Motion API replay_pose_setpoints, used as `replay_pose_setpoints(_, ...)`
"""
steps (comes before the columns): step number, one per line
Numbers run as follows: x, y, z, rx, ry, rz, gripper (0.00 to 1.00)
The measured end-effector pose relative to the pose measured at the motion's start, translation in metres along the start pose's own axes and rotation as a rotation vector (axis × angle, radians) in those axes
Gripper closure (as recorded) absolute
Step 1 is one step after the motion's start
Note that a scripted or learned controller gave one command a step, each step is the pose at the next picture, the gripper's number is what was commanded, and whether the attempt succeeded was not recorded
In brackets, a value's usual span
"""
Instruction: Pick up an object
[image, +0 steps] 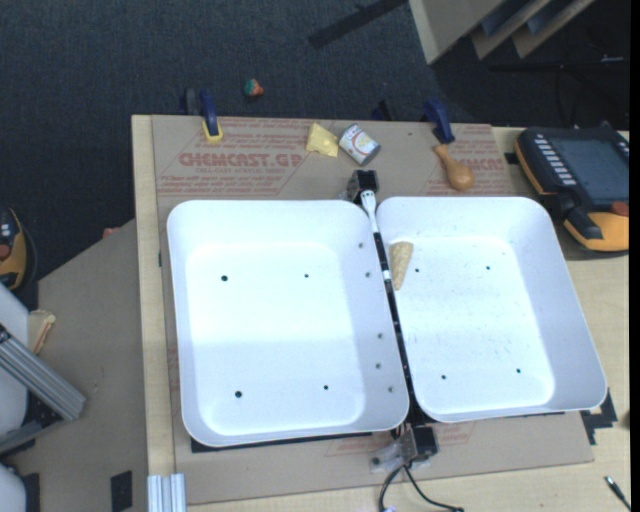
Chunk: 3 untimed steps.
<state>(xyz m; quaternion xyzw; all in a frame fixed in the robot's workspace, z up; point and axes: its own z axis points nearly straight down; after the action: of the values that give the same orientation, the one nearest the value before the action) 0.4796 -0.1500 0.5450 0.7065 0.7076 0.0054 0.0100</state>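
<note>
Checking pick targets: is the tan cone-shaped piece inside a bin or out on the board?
Inside: the tan cone-shaped piece lies in the right bin, at its left wall.

Dark carpet floor (120, 60) surrounds the brown bench board (150, 160).

Colours, shapes, cables, markings of the robot's body — impossible to tell here.

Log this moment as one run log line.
right bin: tan wedge at left wall | left bin: no objects | pick: not done
</note>
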Motion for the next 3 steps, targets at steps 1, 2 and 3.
replay_pose_setpoints(1,0.049,0.051,0.100,0.032,0.009,-0.005,1.00)
replay_pose_setpoints(2,0.101,0.057,0.213,0.035,0.010,-0.004,1.00)
replay_pose_setpoints(3,0.128,0.064,0.069,0.002,0.006,-0.003,1.00)
